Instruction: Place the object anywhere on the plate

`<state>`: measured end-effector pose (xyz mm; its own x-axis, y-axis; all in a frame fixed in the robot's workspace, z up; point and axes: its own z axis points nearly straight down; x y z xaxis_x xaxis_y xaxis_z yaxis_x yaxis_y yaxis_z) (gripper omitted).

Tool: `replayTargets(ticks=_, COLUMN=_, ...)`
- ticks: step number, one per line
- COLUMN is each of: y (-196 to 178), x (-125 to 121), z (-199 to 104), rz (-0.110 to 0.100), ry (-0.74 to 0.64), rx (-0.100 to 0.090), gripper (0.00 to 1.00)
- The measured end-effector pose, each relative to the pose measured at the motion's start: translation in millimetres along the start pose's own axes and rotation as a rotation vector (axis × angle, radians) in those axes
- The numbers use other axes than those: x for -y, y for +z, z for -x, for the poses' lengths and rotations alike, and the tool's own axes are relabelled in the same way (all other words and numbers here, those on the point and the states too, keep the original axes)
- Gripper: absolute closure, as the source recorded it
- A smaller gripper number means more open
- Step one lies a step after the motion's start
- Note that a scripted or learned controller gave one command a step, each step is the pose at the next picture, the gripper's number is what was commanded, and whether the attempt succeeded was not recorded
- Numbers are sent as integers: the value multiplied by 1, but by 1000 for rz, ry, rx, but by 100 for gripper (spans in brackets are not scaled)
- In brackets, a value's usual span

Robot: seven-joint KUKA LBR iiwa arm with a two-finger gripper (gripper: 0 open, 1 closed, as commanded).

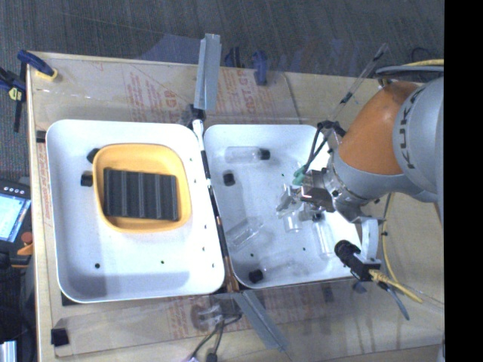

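Note:
A yellow plate [142,154] with a dark ribbed middle lies in the left bin [75,262]. In the right bin [268,277], a clear vial with a dark cap [246,154] lies near the far wall. A second clear plastic piece [243,234] lies near the bin's middle. My gripper [291,206] hangs low over the right half of the right bin, beside something clear and glinting that I cannot make out. The gripper is far to the right of the plate.
Small black bits sit in the right bin at the upper left [229,178] and near the front wall [255,275]. The divider between the bins [211,202] runs between gripper and plate. The arm's orange band [373,138] overhangs the right bin's edge.

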<state>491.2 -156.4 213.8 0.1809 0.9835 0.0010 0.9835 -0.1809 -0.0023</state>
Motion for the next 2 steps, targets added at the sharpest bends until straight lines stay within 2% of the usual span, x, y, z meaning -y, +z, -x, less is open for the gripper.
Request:
replayTargets(ticks=1, y=-75, x=-54, z=-55, rz=-1, ry=-100, rx=1, gripper=100)
replayTargets(ticks=2, y=13, x=-84, z=-94, rz=-4, ry=-267, rx=0, gripper=100)
